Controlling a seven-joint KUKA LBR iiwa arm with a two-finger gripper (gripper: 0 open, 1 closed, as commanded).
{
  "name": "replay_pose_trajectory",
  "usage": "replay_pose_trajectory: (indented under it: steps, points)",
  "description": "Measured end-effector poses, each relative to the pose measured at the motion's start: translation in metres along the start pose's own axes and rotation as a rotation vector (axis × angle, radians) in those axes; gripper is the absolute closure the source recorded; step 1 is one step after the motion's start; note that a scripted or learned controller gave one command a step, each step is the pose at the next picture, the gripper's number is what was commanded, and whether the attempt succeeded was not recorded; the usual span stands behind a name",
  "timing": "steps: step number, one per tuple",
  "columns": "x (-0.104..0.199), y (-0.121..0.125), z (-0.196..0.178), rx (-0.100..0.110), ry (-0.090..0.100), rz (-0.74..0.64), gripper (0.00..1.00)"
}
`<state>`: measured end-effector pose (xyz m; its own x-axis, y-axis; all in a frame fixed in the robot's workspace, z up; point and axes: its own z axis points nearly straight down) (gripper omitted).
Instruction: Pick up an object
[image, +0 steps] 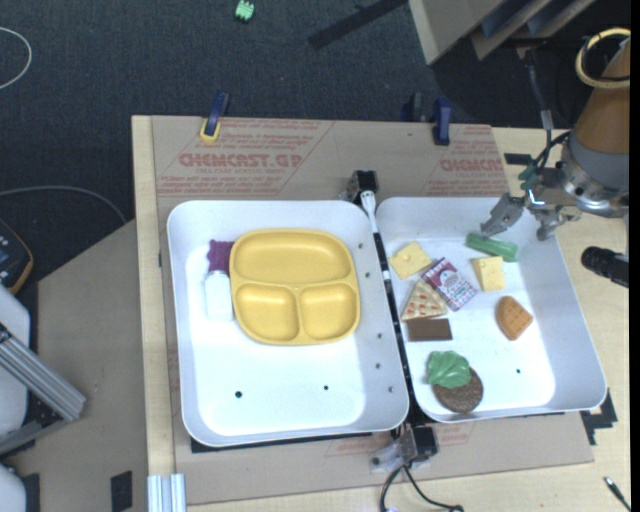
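Two fingers of the gripper are hanging spread apart at the upper right of the frame, gripping nothing. The green piece is lying just below them in the right bin. I think it should be dropping straight down around it.

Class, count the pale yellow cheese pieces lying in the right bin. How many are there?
2. One cheese piece lies near the bin's left wall, above the pizza slice. The other cheese piece lies further right, just below the green item.
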<state>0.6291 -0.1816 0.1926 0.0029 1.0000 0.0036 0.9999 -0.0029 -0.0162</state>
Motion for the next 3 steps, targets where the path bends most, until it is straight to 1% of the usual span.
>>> replay_pose_trajectory:
  steps: [1,2,3]
  points:
    - [0.0,0.003,-0.009,-0.015,-0.003,-0.003,0.0]
    - [0.002,0.012,0.038,-0.01,-0.002,-0.006,0.0]
    - [0.006,0.008,0.082,-0.01,-0.002,-0.004,0.0]
